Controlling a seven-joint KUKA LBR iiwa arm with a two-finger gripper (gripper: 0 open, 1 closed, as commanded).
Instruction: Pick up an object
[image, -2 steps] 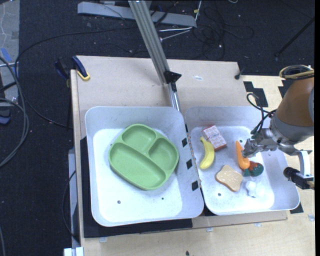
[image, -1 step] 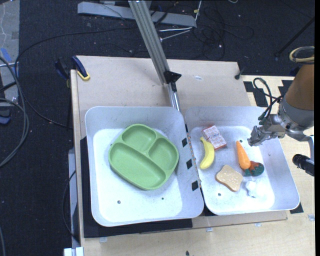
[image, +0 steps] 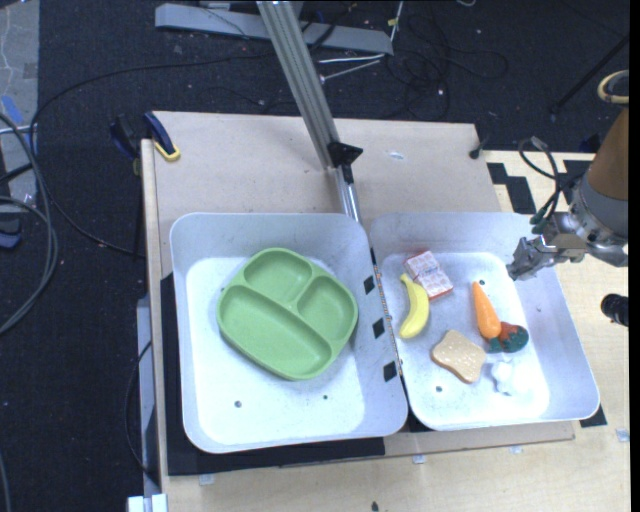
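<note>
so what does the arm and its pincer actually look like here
The arm enters from the right as a rounded grey body with an orange-brown band above the wrist. A thin dark cable loops beside it. Its small grey metal pincer, blocky and angular, sits at the tip over the right shallow white bin.

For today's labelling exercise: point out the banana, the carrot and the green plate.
banana (image: 414, 306), camera view, middle of its curved body
carrot (image: 486, 314), camera view, middle of the orange root
green plate (image: 288, 313), camera view, central divider ridge
</note>
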